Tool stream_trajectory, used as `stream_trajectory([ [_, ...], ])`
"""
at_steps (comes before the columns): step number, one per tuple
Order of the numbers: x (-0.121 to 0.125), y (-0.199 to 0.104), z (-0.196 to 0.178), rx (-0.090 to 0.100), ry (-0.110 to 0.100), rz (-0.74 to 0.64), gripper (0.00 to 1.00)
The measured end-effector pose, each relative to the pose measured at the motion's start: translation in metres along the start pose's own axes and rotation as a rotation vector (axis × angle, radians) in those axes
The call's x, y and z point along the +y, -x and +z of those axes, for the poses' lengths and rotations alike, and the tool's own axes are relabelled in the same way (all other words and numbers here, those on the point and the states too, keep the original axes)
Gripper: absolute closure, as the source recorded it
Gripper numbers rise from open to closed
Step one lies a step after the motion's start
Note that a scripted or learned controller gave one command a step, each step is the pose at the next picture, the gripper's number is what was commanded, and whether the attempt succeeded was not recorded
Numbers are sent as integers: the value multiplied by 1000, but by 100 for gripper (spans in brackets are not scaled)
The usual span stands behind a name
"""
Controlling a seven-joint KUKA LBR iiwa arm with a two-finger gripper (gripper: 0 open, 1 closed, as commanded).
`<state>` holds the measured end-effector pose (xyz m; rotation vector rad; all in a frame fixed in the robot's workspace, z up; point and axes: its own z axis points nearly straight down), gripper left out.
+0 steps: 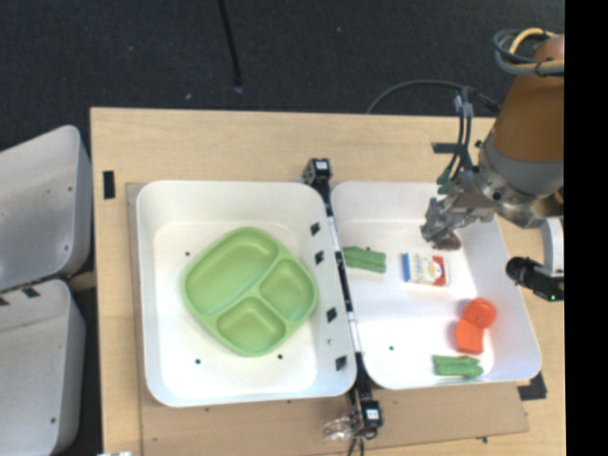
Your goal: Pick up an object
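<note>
1. The small card (425,270) was the closest thing to the gripper (443,226), lying flat in the right bin (380,359), a bit back of the middle.
2. Its long axis ran roughly left-right across the bin, tilted just slightly.
3. Looks-wise: white with a blue stripe on the left end and a red patch on the right. Too small to read any print.
4. The gripper hung just above the card's back edge, and honestly I couldn't tell whether it was open or closed, or whether it touched the card.
5. Other stuff in that bin: a green block (364,259) left of the card, an orange piece (474,325) toward the front right, and a green stick (457,366) near the front rim.
6. The left bin (161,369) had a green divided plate (250,291) sitting in it.
</note>
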<state>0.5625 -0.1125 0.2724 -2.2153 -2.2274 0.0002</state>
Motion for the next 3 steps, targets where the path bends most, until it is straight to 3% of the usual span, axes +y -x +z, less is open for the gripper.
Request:
stream_trajectory([
  [2, -15, -110, -4, 1, 0, -2, 100],
  [3, -18, -151, 4, 0, 0, 0, 100],
])
